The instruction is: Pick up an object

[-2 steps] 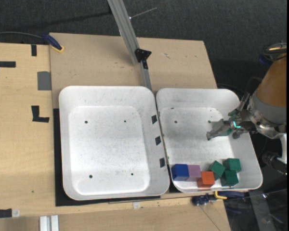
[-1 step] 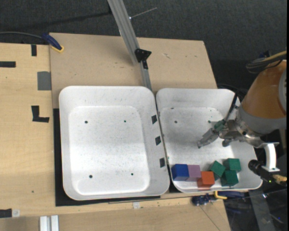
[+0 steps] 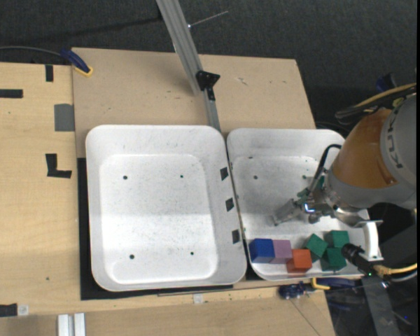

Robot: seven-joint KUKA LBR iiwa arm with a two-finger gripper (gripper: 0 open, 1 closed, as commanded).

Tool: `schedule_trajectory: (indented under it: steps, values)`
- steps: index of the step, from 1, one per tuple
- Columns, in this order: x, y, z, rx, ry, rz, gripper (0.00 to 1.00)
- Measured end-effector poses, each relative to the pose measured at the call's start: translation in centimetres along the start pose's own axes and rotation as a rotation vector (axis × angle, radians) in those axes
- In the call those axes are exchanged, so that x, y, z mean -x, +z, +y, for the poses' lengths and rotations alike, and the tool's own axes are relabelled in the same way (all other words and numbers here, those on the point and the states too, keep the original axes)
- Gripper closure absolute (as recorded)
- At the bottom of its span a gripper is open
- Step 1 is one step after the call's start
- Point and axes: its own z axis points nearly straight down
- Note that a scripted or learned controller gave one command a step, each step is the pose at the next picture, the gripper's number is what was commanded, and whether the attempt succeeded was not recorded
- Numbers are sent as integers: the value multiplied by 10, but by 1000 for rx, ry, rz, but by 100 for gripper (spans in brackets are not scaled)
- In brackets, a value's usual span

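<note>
Seemingly the hand (image 3: pixel 283 215), blurred, hangs above the right bin (image 3: pixel 266 149).

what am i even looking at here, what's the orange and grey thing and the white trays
This is one camera fixed above a wooden bench, looking down at a slant. The orange and grey thing on the right is a robot arm. Its grasping part, the end effector, reaches over the right bin; I see nothing held in it. The two white trays are shallow bins side by side, the other being the left bin. Small blocks cluster along the right bin's near edge: a blue block, a purple block, an orange block and green blocks. The job is to pick one up.
</note>
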Motion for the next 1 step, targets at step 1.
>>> schedule_trajectory:
  steps: [1]
  values:
    - [-1,15,0,5,0,-1,0]
